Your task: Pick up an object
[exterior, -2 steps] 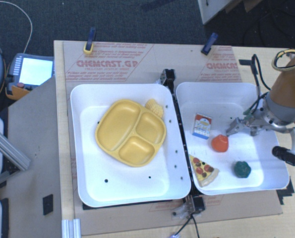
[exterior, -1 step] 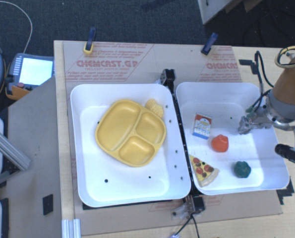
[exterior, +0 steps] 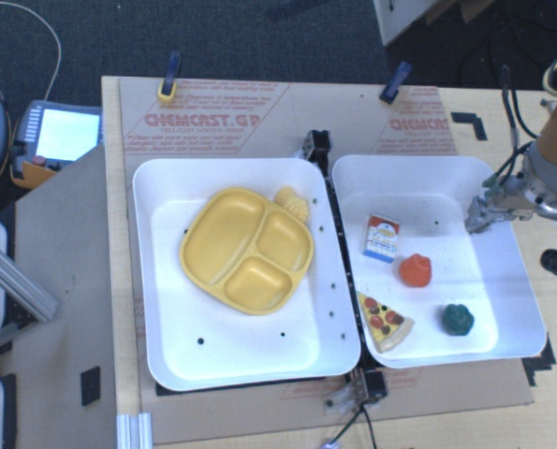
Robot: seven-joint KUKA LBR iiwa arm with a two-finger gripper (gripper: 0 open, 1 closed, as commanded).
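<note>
The right bin (exterior: 503,344) holds a small red-and-white carton (exterior: 383,238), an orange-red round toy (exterior: 415,270), a dark green lump (exterior: 458,319) and a pizza-slice toy (exterior: 385,322). My gripper (exterior: 485,215) hangs at the bin's right rim, above and right of these objects and apart from all of them. Nothing shows between its fingers. In the left bin (exterior: 156,344) lies a yellow divided plate (exterior: 247,248) with a yellow corn-like toy (exterior: 292,203) at its upper right edge.
Both bins sit on a tan board (exterior: 259,115) held by a yellow clamp (exterior: 168,80) and a blue clamp (exterior: 395,81) at the back. A black bracket (exterior: 317,144) stands between the bins' far corners. Cables and screens lie off the bench at the left.
</note>
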